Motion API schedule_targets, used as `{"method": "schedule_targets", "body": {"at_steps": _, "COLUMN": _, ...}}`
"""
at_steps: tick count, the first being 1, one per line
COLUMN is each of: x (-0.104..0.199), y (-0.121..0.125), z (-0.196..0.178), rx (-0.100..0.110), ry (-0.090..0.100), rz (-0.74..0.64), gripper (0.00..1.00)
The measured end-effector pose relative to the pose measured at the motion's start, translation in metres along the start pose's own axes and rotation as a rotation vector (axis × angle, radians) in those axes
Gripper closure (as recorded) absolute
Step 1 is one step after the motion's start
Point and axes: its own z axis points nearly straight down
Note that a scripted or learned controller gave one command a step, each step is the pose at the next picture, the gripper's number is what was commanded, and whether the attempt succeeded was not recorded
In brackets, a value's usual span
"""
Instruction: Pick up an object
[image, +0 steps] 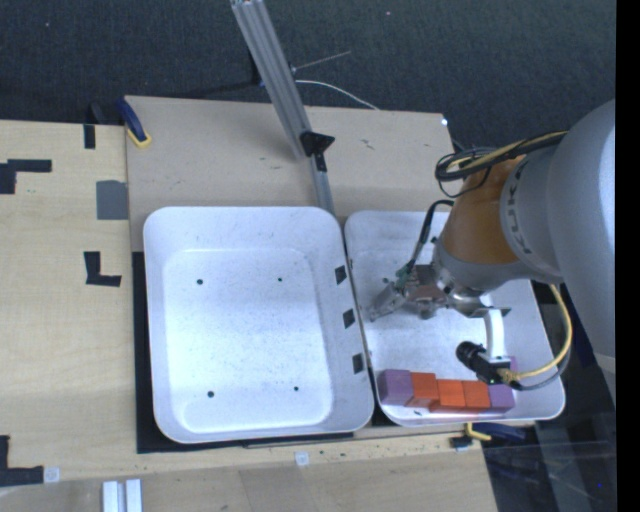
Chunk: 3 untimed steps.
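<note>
A row of small blocks lies along the near wall of the right bin (520, 300): a purple block (397, 386) at the left end, orange blocks (448, 393) in the middle and a second purple block (502, 398) at the right end. My gripper (384, 300) hangs low over the bin's left half, pointing left toward the wall between the bins. It is well above and behind the block row, apart from it. I see nothing in it.
The left bin (240, 320) lies beside the right one. A slanted metal pole (285, 95) crosses the bench behind the bins. The arm's black cable fitting (478, 361) hangs just above the blocks. A blue clamp (134, 121) sits at the bench's far left corner.
</note>
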Motion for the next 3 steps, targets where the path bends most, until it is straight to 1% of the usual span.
{"method": "schedule_targets", "body": {"at_steps": 1, "x": -0.041, "y": 0.052, "z": -0.001, "rx": -0.006, "ry": -0.003, "rz": 0.000, "gripper": 0.00}}
{"method": "schedule_targets", "body": {"at_steps": 2, "x": -0.038, "y": 0.102, "z": -0.008, "rx": -0.007, "ry": -0.001, "rz": -0.002, "gripper": 0.00}}
{"method": "schedule_targets", "body": {"at_steps": 3, "x": -0.051, "y": 0.097, "z": -0.001, "rx": -0.001, "ry": -0.002, "rz": 0.001, "gripper": 0.00}}
